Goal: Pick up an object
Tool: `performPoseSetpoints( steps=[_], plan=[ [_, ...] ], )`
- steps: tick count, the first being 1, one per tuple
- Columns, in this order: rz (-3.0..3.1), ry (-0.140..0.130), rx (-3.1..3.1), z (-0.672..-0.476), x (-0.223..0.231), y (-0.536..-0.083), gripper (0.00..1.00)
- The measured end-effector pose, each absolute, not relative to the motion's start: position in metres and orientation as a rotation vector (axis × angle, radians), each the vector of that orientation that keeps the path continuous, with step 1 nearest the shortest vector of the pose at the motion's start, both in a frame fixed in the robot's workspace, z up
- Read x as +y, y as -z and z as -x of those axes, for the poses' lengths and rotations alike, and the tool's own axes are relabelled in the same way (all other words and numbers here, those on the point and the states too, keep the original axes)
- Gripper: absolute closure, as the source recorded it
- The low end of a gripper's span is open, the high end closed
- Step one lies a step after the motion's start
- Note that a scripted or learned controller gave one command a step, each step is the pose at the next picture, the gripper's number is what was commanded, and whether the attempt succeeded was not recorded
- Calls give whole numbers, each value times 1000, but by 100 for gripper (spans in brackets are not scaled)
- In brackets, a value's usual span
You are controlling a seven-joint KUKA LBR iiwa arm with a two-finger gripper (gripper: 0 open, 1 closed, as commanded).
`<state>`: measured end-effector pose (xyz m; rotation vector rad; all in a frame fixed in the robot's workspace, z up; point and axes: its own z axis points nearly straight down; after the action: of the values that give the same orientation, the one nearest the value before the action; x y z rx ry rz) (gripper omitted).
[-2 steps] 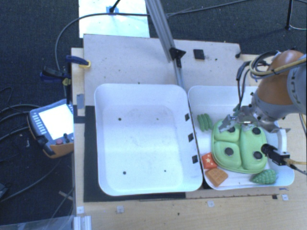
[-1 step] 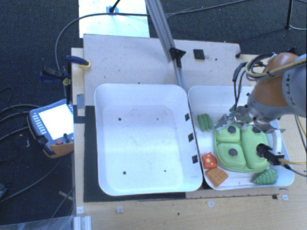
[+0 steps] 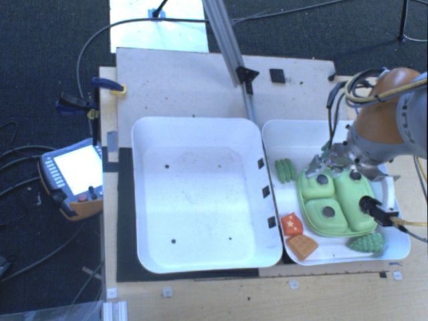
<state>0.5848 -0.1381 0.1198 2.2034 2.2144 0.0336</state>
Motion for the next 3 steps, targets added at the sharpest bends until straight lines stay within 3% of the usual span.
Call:
performPoseSetpoints(
  steps=[1, 3],
  plan=[
    [-2210, -6, 2223, -596, -142, -171, 100],
    [-2209, -7, 2225, -604, -143, -271, 100]
  ],
)
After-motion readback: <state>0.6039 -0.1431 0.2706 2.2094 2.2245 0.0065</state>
